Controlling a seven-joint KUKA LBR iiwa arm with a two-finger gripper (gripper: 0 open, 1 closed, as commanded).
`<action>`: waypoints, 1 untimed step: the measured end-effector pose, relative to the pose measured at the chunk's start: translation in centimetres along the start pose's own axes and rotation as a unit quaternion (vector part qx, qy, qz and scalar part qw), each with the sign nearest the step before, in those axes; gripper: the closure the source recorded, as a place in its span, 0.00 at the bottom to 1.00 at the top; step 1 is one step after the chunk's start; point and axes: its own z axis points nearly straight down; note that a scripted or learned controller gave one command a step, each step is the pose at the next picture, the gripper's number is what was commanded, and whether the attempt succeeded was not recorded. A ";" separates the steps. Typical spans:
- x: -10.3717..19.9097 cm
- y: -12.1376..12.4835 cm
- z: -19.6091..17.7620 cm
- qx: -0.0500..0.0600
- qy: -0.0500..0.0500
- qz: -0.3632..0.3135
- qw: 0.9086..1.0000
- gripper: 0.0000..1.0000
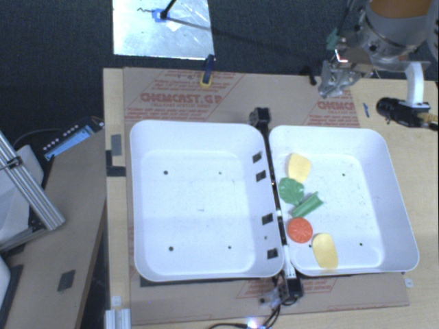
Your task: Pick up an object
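Currently gripper (336, 81) hangs upper right above bins, finger state unclear. Toy pieces cluster at right bin's (384, 184) left side; lower yellow piece (325, 249) likely light, rigid, smooth; grip across narrow width.

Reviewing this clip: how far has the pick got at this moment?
Nothing looks done yet. The gripper sits above the bench behind the right bin, outside it. The yellow piece, green piece, orange-red disc and second yellow piece all lie in that bin near its left wall. Left: descend, grasp one, lift.
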 end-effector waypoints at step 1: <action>-1.3 -0.1 -15.8 -0.006 -0.002 0.003 1.000 1.00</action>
